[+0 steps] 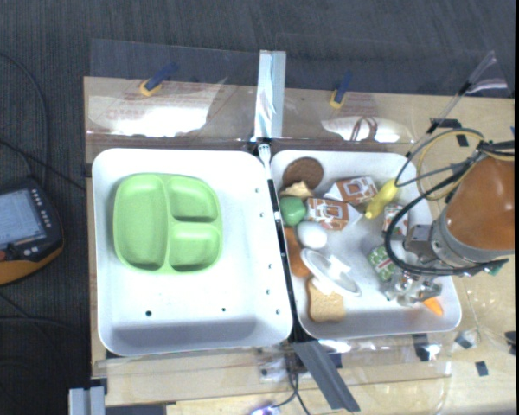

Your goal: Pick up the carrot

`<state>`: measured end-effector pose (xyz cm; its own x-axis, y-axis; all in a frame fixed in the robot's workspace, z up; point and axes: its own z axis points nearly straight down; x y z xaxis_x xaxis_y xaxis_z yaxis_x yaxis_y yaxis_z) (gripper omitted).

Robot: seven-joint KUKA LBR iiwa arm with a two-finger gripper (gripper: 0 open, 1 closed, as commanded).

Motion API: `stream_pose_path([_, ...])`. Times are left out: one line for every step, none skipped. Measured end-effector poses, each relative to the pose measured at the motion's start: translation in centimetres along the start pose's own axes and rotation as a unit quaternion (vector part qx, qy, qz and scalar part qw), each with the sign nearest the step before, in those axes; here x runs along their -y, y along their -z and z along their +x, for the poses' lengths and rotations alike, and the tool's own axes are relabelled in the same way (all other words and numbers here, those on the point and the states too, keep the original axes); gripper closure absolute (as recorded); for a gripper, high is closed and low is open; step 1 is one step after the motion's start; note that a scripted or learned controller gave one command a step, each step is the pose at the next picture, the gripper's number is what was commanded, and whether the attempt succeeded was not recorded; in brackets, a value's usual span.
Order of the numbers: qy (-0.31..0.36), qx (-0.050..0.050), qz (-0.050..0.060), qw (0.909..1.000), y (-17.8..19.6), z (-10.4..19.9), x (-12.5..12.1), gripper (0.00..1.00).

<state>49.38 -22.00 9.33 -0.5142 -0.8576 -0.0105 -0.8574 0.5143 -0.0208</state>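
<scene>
A small orange piece (432, 304) that looks like the carrot's end pokes out at the front right corner of the right bin (363, 322). The rest of it is hidden under the gripper. My gripper (408, 290) hangs low over that corner, just left of the orange piece, below the arm's orange band (484, 201). Cables and the wrist cover much of it.
The right bin is crowded: a brown round (304, 169), green ball (291, 210), white egg (311, 234), two small cartons (329, 213), a yellow banana (382, 199), a bread slice (326, 303) and a long orange-brown item (295, 253). A green divided plate (167, 221) lies in the left bin (190, 327).
</scene>
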Motion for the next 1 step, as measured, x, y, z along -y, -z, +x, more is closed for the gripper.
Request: stream_pose_path([0.064, -0.003, -0.007, 0.9979, 11.64, 0.49, -0.23, 1.00])
